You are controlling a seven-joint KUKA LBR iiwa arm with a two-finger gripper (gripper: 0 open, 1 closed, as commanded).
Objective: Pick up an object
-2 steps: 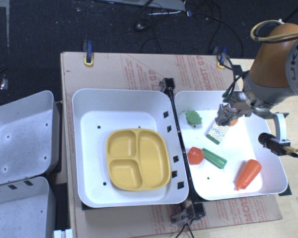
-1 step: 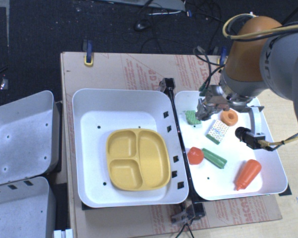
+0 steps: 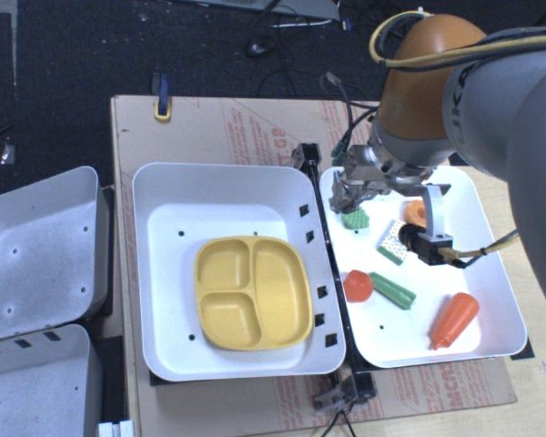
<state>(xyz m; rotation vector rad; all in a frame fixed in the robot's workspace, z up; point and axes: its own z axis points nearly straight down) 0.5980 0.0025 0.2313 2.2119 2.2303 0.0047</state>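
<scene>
Arm down over the right-hand white bin [image 3: 500, 330], toys scattered under it

Nearest: orange plastic carrot [image 3: 453, 320], red tomato [image 3: 358, 286], green pickle [image 3: 392, 290]; farther, a small green toy [image 3: 354, 218] under the tool [image 3: 357, 192] — can't tell its finger state. Left bin: yellow divided plate [image 3: 253, 292].

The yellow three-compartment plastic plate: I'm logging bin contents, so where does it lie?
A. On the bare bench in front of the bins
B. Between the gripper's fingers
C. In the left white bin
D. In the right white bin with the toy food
C. The yellow three-compartment plastic plate lies flat on the floor of the left white bin, apart from the toy food in the right white bin.
</scene>
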